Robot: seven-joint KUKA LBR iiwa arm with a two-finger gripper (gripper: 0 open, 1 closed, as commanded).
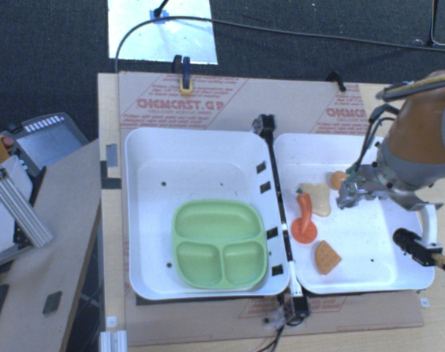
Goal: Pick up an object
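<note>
My gripper hangs over the right bin, just right of a pale cream piece. A small orange ball lies close above the gripper's tip. An orange-red scoop-shaped toy lies left of centre in that bin, against the cream piece. A tan waffle-like wedge rests nearer the front. Nothing shows between the gripper's tips.
The left bin holds a green three-compartment plate. A black divider strip runs between the bins. The arm's orange band and wrist fill the right bin's far right corner. Bare floor lies at the right bin's front right.
</note>
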